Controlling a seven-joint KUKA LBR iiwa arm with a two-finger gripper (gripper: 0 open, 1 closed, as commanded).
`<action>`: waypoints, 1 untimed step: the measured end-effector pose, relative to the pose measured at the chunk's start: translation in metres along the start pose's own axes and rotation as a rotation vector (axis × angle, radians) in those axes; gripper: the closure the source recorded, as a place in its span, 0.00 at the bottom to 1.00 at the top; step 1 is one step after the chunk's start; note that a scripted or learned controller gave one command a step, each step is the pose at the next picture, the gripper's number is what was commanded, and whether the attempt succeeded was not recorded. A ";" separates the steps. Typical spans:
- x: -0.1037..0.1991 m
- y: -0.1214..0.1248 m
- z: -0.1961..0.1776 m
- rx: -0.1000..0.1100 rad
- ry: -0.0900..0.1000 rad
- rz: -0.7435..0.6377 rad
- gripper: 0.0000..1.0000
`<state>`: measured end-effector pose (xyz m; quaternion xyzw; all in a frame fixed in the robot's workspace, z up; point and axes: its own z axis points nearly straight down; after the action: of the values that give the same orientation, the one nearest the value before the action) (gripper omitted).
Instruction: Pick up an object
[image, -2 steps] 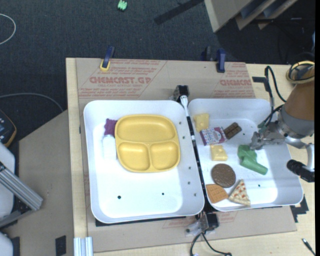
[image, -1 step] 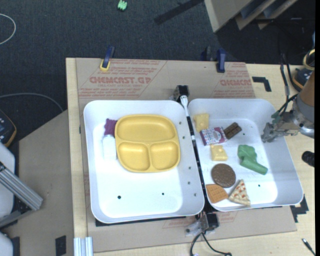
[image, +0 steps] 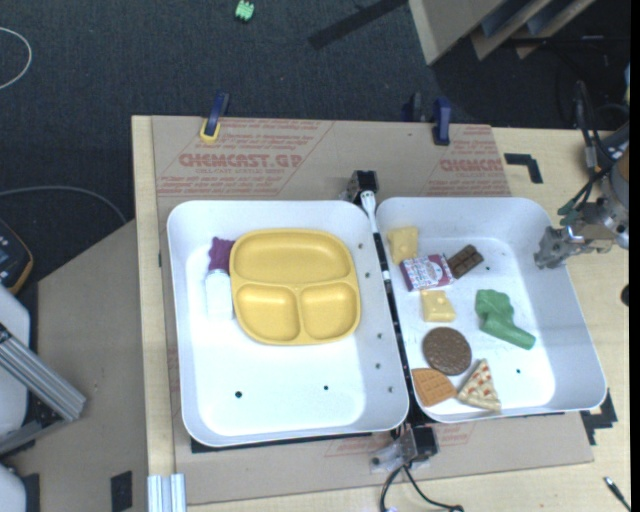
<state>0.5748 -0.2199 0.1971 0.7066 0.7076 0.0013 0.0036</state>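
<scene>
Left bin (image: 200, 400): a yellow divided tray (image: 295, 285) lying flat toward the upper part, with a purple-capped white bottle (image: 217, 275) tucked against its left edge, touching it. Two small dark dots on the bare white floor below the tray.

Right bin (image: 570, 320): a pale yellow piece (image: 404, 242) near the top left corner; just below it a red-and-white packet (image: 425, 271), with a brown chocolate bar (image: 465, 261) just beside it to the right. Under the packet, a small yellow cheese wedge (image: 437, 305). Further down, a round brown cookie (image: 446, 350), then an orange cracker (image: 433, 386) and a pizza slice (image: 481, 386) side by side at the lower edge, the two touching. A green toy (image: 500, 317) to the right of the cheese, apart from the rest.

At the far right, the gripper (image: 553, 250) over the right rim of the right bin, well apart from every item, nothing seen between the fingers; cannot tell how far open.
</scene>
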 end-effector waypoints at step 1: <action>0.000 0.001 -0.030 0.001 0.000 0.000 1.00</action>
<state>0.5761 -0.2202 0.2273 0.7066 0.7076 0.0012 0.0033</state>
